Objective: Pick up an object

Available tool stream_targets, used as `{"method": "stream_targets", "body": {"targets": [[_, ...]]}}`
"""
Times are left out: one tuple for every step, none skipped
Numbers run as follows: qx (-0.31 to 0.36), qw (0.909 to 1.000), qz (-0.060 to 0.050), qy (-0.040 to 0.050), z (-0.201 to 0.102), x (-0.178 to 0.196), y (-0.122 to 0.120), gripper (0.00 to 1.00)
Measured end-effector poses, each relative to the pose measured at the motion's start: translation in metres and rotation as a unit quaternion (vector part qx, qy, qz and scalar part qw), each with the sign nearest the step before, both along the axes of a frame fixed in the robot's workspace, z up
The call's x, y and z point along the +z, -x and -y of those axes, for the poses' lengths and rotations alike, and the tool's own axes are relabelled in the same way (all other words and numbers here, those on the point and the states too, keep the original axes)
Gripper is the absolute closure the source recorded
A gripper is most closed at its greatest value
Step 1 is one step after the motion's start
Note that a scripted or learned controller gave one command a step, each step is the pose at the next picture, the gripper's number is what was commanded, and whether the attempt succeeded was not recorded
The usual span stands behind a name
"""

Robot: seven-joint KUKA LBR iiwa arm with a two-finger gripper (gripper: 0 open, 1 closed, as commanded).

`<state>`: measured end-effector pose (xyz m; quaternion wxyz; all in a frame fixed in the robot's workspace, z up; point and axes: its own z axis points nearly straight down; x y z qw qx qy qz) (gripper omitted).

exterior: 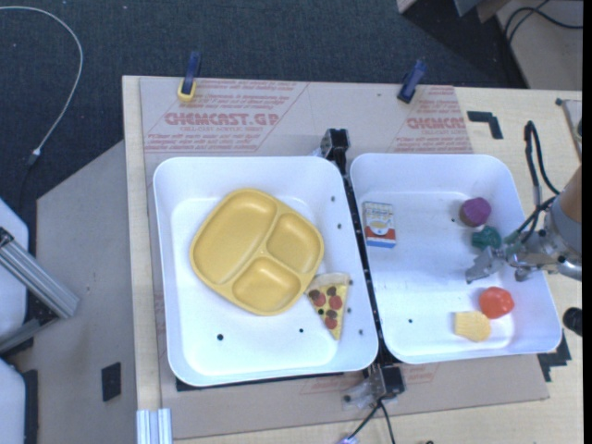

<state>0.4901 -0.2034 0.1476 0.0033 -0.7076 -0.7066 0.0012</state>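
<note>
My gripper [500, 267] hangs over the right side of the right bin [421, 336], reaching in from the right edge. It is open and nothing sits between its fingers. Just below it lies a red tomato-like ball [497, 302], and a yellow chunk [473, 326] rests by the bin's front wall. A small green object [486, 239] lies right above the gripper, with a purple ball [474, 211] behind it. A small white and orange box [379, 224] stands near the bin's left wall.
The left bin [185, 340] holds a yellow divided plate [257, 251] and a toy pizza slice [330, 303] at the plate's lower right. Blue clamps [412, 80] sit on the board's far edge.
</note>
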Motion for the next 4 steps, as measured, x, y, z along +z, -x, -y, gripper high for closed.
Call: {"method": "stream_targets", "body": {"targets": [[0.0, 1.0, 0.001, 0.0001, -0.005, -0.056, 0.01, 0.0], [0.0, 1.0, 0.004, 0.0021, -0.004, -0.043, 0.008, 1.0], [0.001, 1.0, 0.005, 0.0026, -0.013, 0.005, 0.006, 1.0], [0.002, 1.0, 0.006, 0.0031, -0.013, 0.058, 0.005, 1.0]]}}
